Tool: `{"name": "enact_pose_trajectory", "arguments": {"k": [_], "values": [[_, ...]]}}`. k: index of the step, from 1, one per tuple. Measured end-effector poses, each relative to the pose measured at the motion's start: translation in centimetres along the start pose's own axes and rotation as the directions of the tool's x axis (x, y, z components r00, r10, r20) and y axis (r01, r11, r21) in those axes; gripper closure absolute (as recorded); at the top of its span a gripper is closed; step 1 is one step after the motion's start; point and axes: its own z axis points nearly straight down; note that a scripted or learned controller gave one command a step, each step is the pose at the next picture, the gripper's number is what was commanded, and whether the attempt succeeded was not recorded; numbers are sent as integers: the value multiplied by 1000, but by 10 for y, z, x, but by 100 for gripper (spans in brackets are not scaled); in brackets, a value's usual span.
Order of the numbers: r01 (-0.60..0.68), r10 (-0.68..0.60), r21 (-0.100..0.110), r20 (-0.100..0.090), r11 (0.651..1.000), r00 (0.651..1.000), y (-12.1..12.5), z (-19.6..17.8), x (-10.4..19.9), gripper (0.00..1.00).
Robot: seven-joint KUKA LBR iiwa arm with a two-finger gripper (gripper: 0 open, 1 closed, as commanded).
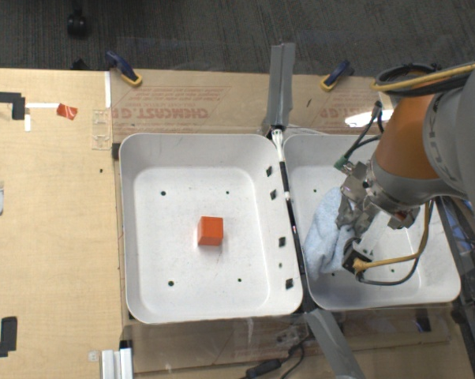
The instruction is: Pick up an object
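Gripper (pixel 350 231) low over right bin (pixel 427 290), right-centre of frame, at edge of pale crumpled cloth (pixel 320 227). Jaw opening hidden: cannot tell, and nothing seen held. Likely risk: limp cloth slips out, or only a thin fold gets pinched. Orange cube (pixel 211 231) mid left bin (pixel 143 212), well apart.

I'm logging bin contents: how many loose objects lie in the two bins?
2. An orange block sits near the middle of the left bin; a pale cloth lies at the left side of the right bin. The arm there may hide more.
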Motion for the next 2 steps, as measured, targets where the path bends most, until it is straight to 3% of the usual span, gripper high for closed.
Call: {"name": "enact_pose_trajectory", "arguments": {"k": [1,2], "values": [[-342,342,-1,1,940,940,15,-6,18,100],[-346,346,-2,1,938,938,18,-17,72,100]]}}
